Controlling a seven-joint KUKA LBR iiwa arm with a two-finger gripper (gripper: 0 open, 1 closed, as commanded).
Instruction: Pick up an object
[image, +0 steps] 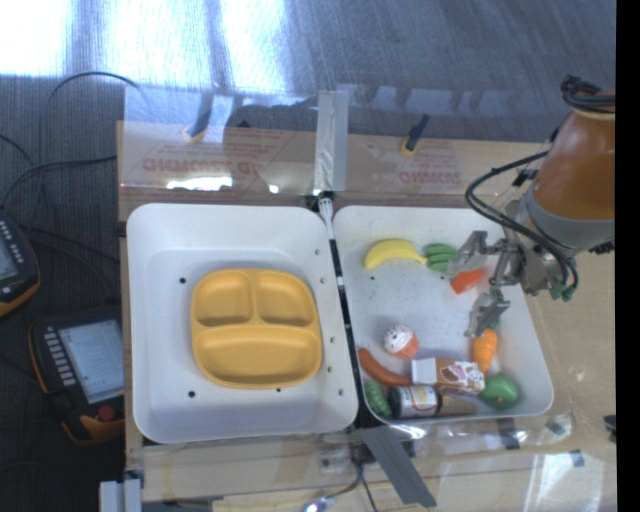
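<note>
A wooden worktop (140, 160) seen from above carries two shallow white bins side by side. The left bin (150, 300) holds one thing: a yellow divided plate (257, 325) with three compartments, lying flat at its centre.

The right bin (535, 370) holds a scatter of toy food. At about eleven o'clock in that bin lies a yellow banana (394, 253), with a green vegetable (439, 255) touching its right end. Near the bin's centre sits a small white and orange ball (400, 341). Below it, toward seven o'clock, a long orange-red sausage (382, 369) lies at a slant, with a dark green piece (375, 399) just beside its lower end. Along the six o'clock edge a dark bottle (425, 402) lies on its side, a small printed packet (452, 375) resting just above it. At five o'clock are a green lime-like fruit (501, 391) and, just above it, an orange carrot (485, 349).

My arm reaches in from three o'clock, its orange band (585, 165) above the bin's right rim. My claw (484, 277) hangs over the upper right part of the right bin, its fingers spread apart. A small red-orange piece (467, 281) sits between them, but I cannot tell whether they grip it or merely straddle it.
</note>
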